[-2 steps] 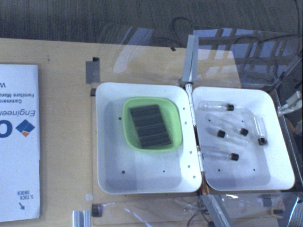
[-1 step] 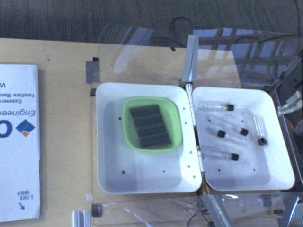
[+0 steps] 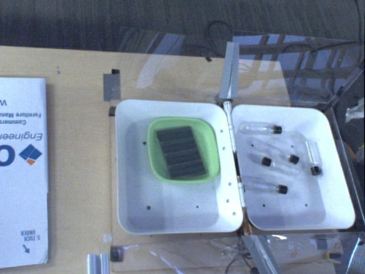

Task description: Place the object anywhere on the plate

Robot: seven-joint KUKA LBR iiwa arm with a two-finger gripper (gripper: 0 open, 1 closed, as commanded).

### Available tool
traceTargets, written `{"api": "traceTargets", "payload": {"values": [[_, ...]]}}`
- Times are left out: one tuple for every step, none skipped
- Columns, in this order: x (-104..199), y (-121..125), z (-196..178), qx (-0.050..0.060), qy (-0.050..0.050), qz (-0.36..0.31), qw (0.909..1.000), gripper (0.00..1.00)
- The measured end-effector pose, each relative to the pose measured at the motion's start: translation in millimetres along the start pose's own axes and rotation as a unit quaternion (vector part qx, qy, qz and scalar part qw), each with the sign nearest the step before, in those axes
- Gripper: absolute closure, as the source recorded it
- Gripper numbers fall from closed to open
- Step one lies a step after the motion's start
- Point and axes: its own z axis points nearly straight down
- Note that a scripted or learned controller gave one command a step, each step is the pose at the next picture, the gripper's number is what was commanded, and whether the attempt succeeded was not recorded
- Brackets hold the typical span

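Two shallow white bins are counted on the bench, a left bin (image 3: 128,210) and a right bin (image 3: 333,210). One green plate (image 3: 155,153) is seen in the left bin, and one dark ridged block (image 3: 181,152) is counted on it. Five clear tubes with black caps are counted in the right bin: one at the top (image 3: 259,129), one near the middle (image 3: 259,157), one beside it (image 3: 283,153), one at the right (image 3: 312,154) and one lowest (image 3: 265,185). One white printed board (image 3: 23,170) is counted at the left.
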Motion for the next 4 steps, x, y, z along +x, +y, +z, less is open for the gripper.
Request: {"api": "traceTargets", "payload": {"values": [[-0.6,-0.5,30.7,0.003,0.0,-0.133,0.9911,0.0],[-0.1,-0.5,24.4,0.001,0.001,-0.247,0.9689,0.0],[-10.0,5.0,-11.4,-0.001,0.0,-0.392,0.9199,0.0],[-10.0,5.0,-11.4,-0.001,0.0,-0.392,0.9199,0.0]]}}
